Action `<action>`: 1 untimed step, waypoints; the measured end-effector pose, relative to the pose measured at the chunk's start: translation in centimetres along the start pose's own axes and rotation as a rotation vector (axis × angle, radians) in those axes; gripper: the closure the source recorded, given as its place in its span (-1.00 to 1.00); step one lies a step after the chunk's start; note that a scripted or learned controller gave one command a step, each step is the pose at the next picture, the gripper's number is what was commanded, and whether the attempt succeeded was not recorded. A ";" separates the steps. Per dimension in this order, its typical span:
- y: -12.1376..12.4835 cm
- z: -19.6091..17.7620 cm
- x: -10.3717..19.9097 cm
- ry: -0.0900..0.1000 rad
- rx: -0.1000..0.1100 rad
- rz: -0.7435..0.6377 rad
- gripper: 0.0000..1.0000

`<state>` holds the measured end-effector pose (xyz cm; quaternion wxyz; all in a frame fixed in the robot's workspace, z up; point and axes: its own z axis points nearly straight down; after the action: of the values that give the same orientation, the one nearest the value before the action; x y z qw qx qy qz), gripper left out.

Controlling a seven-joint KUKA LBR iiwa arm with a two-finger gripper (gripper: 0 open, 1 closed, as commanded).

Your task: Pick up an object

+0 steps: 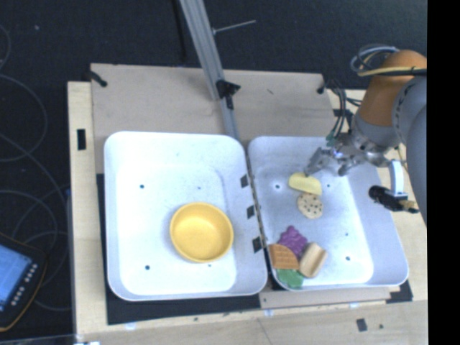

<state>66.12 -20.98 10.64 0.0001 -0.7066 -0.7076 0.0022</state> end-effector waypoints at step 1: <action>0.2 -1.6 -0.1 -0.005 -0.008 -0.003 1.00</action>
<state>66.34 -21.13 12.22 -0.0047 -0.7054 -0.7088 0.0011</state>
